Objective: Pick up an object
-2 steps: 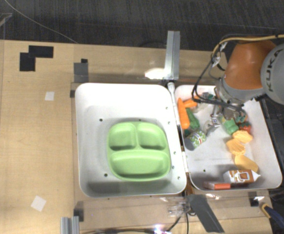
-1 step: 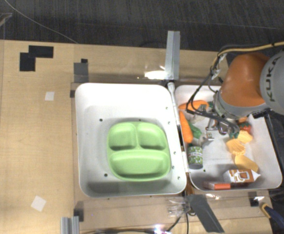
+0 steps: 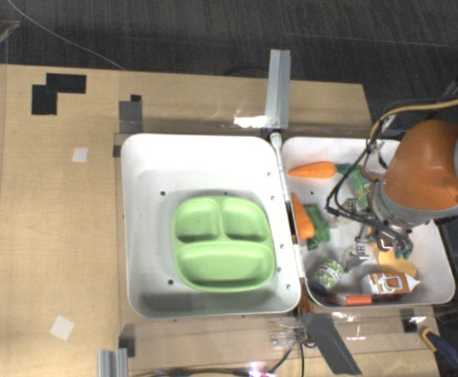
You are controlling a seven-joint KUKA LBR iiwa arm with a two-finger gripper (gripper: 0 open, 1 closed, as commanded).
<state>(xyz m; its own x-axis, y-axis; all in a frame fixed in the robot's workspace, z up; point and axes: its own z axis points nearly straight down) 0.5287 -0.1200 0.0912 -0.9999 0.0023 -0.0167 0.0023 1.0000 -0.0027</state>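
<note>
The right bin [image 3: 445, 285] holds several toy foods. An orange carrot [image 3: 313, 170] lies at its back left. A second carrot with green leaves [image 3: 302, 220] rests along the left wall. A small green and white can [image 3: 328, 273] sits near the front, with a brown and white carton [image 3: 390, 283] and a thin red stick [image 3: 353, 298] beside it. My gripper [image 3: 360, 254] hangs low over the bin's middle, just above and between the can and the carton. The wrist and orange band [image 3: 421, 171] cover the bin's right part.
The left bin [image 3: 146, 210] holds a green divided plate [image 3: 225, 242]. A metal post [image 3: 278, 89] stands behind the wall between the bins. Cables [image 3: 346, 191] loop off the wrist over the right bin's back.
</note>
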